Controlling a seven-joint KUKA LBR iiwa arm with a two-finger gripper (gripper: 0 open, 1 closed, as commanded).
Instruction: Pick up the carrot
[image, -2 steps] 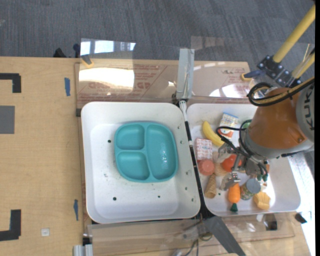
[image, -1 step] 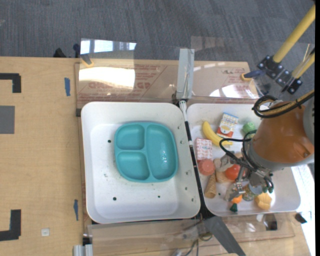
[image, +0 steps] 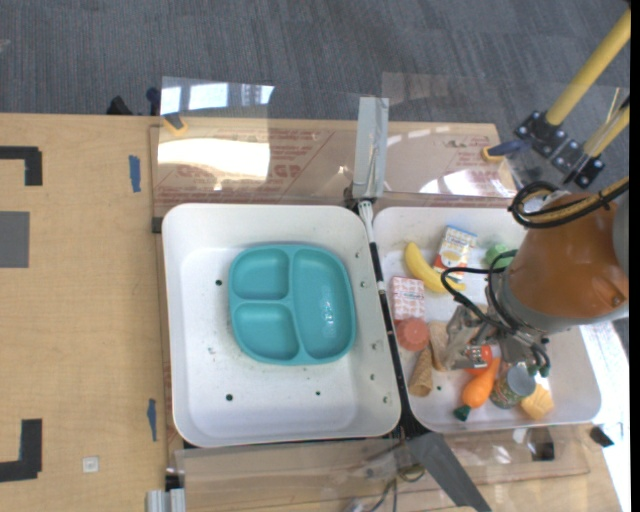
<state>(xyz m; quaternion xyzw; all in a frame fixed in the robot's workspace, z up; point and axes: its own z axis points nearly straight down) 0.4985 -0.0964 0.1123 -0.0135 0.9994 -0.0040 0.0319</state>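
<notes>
The carrot (image: 479, 388) is orange with a green stub at its lower left end. It lies tilted near the front of the right bin (image: 575, 415). My gripper (image: 476, 346) hangs low over the bin, just above the carrot's upper end and close to it. The grey wrist with its orange band (image: 565, 268) and black cables hides the middle of the bin behind the gripper. I cannot tell whether the gripper touches the carrot.
Around the carrot lie an ice cream cone (image: 422, 371), a red disc (image: 412, 333), a pink wafer pack (image: 408, 297), a banana (image: 421, 267), a small carton (image: 457, 243), a tin (image: 517, 385) and a yellow piece (image: 538, 403). The left bin (image: 195, 330) holds a teal divided plate (image: 293, 302).
</notes>
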